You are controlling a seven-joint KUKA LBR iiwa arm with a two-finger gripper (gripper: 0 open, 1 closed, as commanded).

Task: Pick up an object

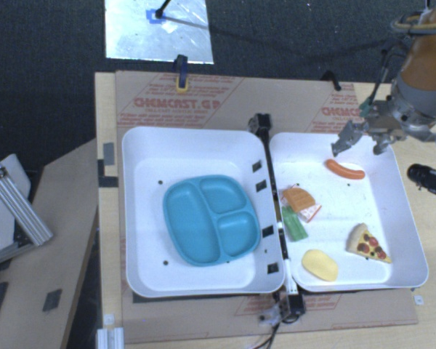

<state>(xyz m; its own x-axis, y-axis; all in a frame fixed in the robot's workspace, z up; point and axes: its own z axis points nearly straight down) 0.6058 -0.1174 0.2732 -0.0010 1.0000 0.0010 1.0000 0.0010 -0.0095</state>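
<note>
In the right bin (403, 195) lie a red-orange sausage (345, 169), an orange and white wedge (301, 201), a green strip (294, 225), a yellow oval piece (320, 265) and a pizza slice (368, 243). My gripper (362, 142) hangs over the bin's back part, just above and behind the sausage. Its two fingers are spread apart with nothing between them.
The left bin (142, 158) holds a blue divided plate (209, 218). A row of black clips (265, 187) runs along the seam between the bins. Both bins rest on a cardboard sheet (225, 97). A shiny metal plate (158, 20) lies on the dark floor behind.
</note>
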